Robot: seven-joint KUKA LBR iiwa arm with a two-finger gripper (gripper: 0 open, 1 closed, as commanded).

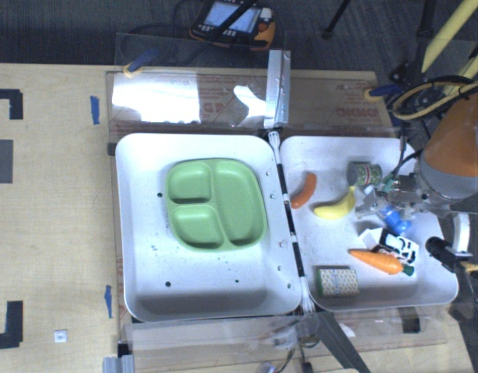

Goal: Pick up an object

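Although the arm comes in low over the right bin, the jaws are too tangled with wrist hardware and cabling for me to tell whether they stand apart or closed, and nothing can be seen between them. They sit over the middle of that bin, toward its right wall, just above a small blue object whose kind I cannot make out; it looks like the likeliest target, though that is only a judgement from where the wrist hangs.

Just beside it toward the bin's front lies a black-and-white patterned item, touching or nearly touching a toy carrot that points along the front. A toy banana lies just left of the jaws, and a small can stands or leans behind it toward the back wall. Near the divider between the bins rests an orange sausage-shaped toy, and at the front left corner a speckled cylinder lies on its side.

Clutter this tight around the wrist probably means any descent risks nudging neighbours before closing on one piece.

Across the divider, the left bin carries a green sectioned plate, set flat near its centre and well apart from the arm's reach. Both bins sit on the pale wooden worktop.
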